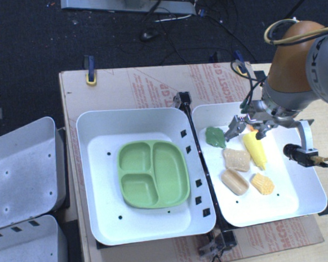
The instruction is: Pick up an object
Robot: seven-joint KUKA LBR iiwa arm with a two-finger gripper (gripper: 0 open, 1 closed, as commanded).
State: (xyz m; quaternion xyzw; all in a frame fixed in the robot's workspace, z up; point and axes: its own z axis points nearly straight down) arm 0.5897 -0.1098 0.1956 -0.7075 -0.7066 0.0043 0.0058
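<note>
The gripper point(244, 126) hovered over the far part of the right bin point(310, 192), its jaw state impossible to tell, just beside a green piece point(214, 136) and a yellow corn cob point(255, 150), while the left bin point(98, 161) held a green tray point(154, 174).

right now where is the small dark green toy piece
The small dark green toy piece lies in the right white bin, near its upper left corner, just above the beige bread-like toy.

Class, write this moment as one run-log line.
gripper: over right bin, nothing seen held | nearest: green piece, yellow piece | left bin: green tray
</note>
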